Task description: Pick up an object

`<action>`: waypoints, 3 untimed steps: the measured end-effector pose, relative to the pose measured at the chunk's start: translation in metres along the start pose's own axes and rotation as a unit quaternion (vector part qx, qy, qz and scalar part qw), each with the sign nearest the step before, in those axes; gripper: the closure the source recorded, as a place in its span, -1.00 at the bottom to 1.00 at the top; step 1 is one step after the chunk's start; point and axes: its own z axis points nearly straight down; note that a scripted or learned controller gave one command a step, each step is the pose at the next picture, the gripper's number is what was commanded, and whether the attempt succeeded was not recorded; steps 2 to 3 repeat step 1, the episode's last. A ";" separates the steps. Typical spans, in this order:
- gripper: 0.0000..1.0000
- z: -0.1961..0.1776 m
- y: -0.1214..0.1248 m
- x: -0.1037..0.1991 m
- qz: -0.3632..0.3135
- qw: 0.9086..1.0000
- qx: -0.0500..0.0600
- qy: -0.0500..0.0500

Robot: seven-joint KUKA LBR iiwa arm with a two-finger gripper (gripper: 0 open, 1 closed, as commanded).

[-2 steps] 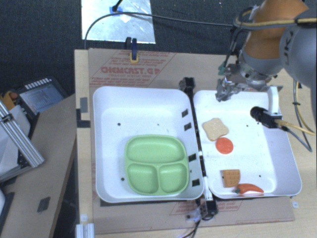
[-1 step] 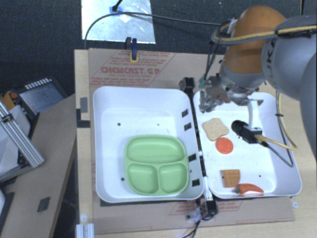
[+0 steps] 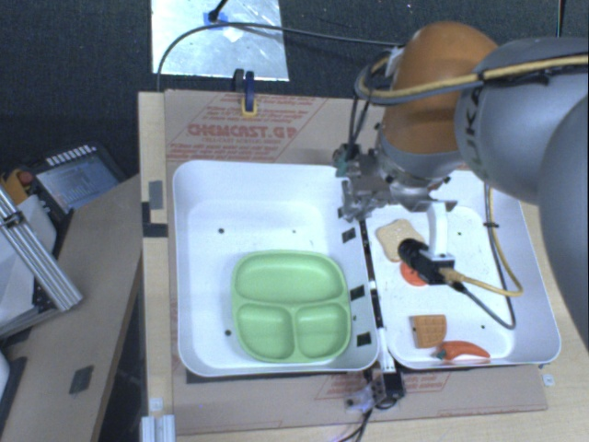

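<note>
In the right bin (image 3: 529, 274) lie a tan bread slice (image 3: 394, 235), a red disc (image 3: 415, 278) partly covered by the robot's hardware, a square tan cracker (image 3: 429, 329) and an orange carrot (image 3: 464, 349) near the front wall. My gripper (image 3: 353, 203) hangs low at the divider between the two bins, just left of the bread slice, under the orange-banded wrist (image 3: 442, 72). I see nothing in it. The arm covers the back part of the right bin.
A green three-compartment plate (image 3: 290, 304) fills the front of the left bin (image 3: 212, 201). Both bins rest on a cardboard sheet (image 3: 244, 127). A silver sheet (image 3: 219, 21) lies behind, and metal equipment (image 3: 37, 256) stands at the left.
</note>
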 end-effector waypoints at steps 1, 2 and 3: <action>1.00 0.019 -0.029 0.044 0.000 1.000 0.001 0.000; 1.00 0.019 -0.029 0.044 0.000 1.000 0.001 0.000; 1.00 0.019 -0.029 0.044 0.000 1.000 0.001 0.000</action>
